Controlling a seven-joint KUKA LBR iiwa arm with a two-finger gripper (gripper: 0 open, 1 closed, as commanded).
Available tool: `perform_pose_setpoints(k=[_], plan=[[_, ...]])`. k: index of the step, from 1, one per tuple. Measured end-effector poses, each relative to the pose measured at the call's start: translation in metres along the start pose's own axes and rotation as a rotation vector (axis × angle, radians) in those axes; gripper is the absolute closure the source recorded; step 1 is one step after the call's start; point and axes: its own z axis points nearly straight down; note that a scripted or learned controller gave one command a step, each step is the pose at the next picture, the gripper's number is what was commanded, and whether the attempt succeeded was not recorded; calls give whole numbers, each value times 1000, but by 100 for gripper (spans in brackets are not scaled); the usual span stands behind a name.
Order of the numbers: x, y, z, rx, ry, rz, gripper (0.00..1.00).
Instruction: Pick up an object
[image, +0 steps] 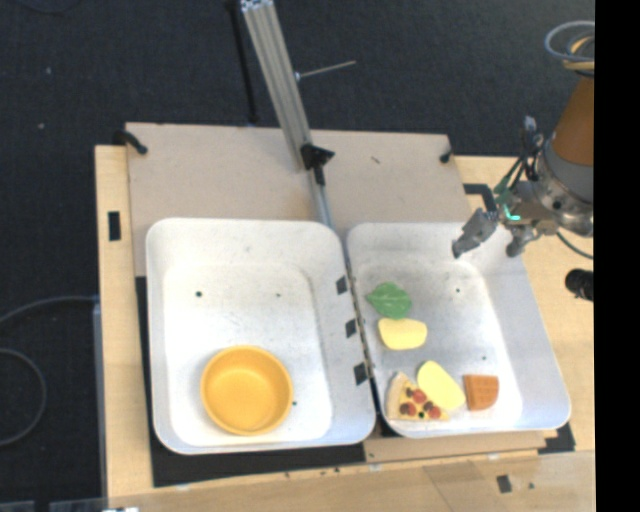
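Several small food pieces, the green leaf (389, 299) nearest, lay in the right bin (520, 330) below and left of the end effector (493, 236), which hovered above that bin's far right corner with fingers spread, holding nothing.

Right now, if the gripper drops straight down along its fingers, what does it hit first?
Probably bare floor of the right bin, near its back edge. The gripper hangs above that spot, well behind the green leaf. Depth is hard to judge from this slant.
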Motion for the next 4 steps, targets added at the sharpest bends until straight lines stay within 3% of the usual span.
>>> perform_pose_setpoints(k=[3,4], plan=[[10,-13,163,6,0,5,0],[8,-11,149,-3,-1,10,100]])
